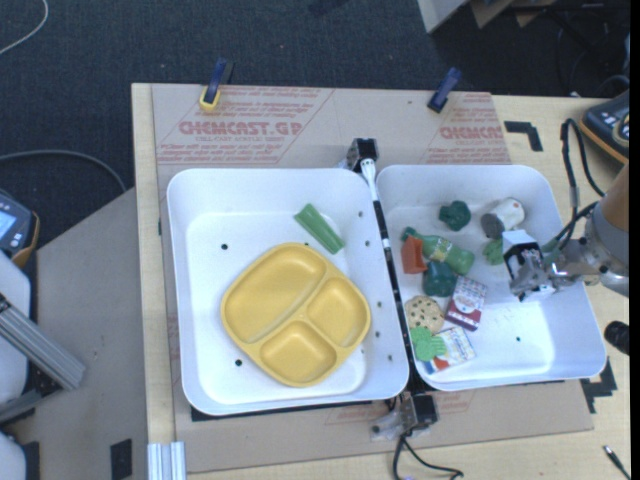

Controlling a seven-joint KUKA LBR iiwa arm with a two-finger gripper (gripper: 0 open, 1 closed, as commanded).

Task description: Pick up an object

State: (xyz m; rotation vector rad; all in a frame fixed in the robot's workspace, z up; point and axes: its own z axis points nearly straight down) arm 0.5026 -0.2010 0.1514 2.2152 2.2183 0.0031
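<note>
The right bin [530, 343] holds several small items. Among them are a dark green lump [455, 213], a white and grey cup-like piece [505, 212], an orange block [413, 255], a green bottle-like toy [448, 255], a cookie [424, 313] and a red and white packet [466, 304]. My gripper [523, 273] reaches in from the right and hangs low over the bin's right half. It is just right of a small green piece [494, 251], above bare bin floor. I see nothing held in it.
The left bin [195, 268] carries a yellow divided plate [295, 313] and a green stick-shaped piece [319, 227] behind it. A black divider rail [384, 258] runs between the bins. Cables trail at the bench's right edge [572, 168].
</note>
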